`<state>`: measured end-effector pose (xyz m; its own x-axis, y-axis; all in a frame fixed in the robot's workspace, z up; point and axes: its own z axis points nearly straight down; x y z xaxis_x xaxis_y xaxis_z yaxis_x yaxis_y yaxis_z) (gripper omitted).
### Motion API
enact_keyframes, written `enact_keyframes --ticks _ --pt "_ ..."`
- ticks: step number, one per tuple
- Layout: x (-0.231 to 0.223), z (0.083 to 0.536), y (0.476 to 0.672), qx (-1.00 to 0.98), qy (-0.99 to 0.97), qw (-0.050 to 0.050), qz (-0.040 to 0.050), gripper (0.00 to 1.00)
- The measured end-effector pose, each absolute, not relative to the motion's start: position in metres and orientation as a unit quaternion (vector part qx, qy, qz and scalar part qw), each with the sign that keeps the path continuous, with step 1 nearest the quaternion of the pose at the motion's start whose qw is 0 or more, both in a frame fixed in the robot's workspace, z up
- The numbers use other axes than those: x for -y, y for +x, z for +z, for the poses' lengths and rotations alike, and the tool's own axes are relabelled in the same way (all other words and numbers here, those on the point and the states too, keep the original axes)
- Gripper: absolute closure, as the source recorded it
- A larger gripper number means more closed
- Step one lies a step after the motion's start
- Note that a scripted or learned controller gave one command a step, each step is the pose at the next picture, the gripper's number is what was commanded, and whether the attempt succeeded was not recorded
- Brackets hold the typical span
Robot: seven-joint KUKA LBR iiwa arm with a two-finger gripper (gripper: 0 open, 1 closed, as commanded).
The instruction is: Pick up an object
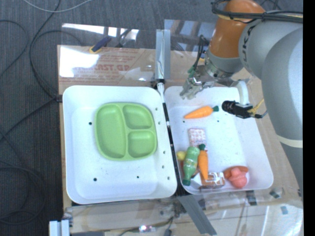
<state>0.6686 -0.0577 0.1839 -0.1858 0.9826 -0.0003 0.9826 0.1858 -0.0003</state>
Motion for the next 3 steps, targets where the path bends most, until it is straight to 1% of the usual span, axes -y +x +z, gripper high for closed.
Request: enact_keyframes --ticks 1,2,3 --pt "0.058 0.184 0.668 -0.770 0.638 0.000 -0.0006 0.00" --pt "0.104 0.130 0.636 -0.807 0.590 0.000 -0.0013 0.00" --pt "0.164 0.101 0.625 -0.813 0.583 0.001 -0.0003 0.00"
